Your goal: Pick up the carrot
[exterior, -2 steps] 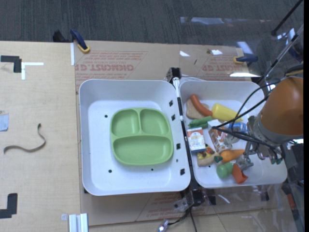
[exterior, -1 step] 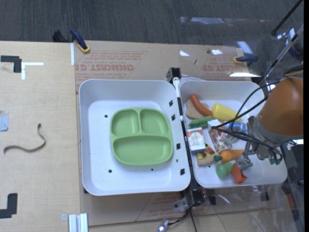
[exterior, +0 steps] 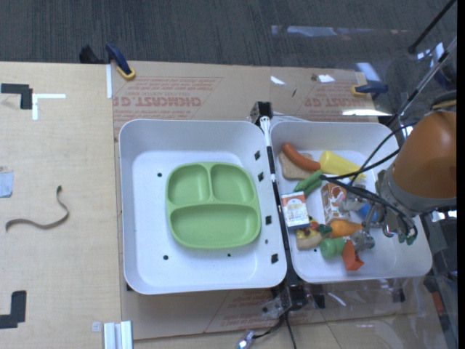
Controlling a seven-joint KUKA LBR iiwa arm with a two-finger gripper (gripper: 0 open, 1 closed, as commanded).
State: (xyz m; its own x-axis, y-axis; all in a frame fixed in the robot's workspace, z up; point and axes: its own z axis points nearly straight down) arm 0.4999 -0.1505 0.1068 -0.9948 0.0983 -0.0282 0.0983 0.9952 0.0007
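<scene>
Now we are watching the claw (exterior: 368,227) hanging low over the right bin (exterior: 407,267), down in the clutter of toy food, and we are judging the pick as only at the approach stage. The carrot (exterior: 344,227) is lying on the bin floor just to the claw's left, touching or very nearly touching its tip, orange body pointing toward the claw with a green end on the far side. We cannot tell whether the claw is released or clenched; cables and the wrist are hiding the tips. Nothing is showing the carrot lifted, so closing on it and raising it are still to come, by our reading.

Room is tight. Just beyond the carrot, a small white carton (exterior: 294,211) and a printed packet (exterior: 333,198) are crowding in from the left. Nearer us from the claw, a green pepper (exterior: 330,248) and a red piece (exterior: 352,257) are sitting close under the carrot. Further up from the claw, a sausage (exterior: 300,156) and a yellow banana (exterior: 338,164) are lying near the back wall. Open floor is sitting to the claw's right, toward the bin's outer rim. Well off to the left, the other bin (exterior: 138,267) is holding a green divided plate (exterior: 213,205).
</scene>
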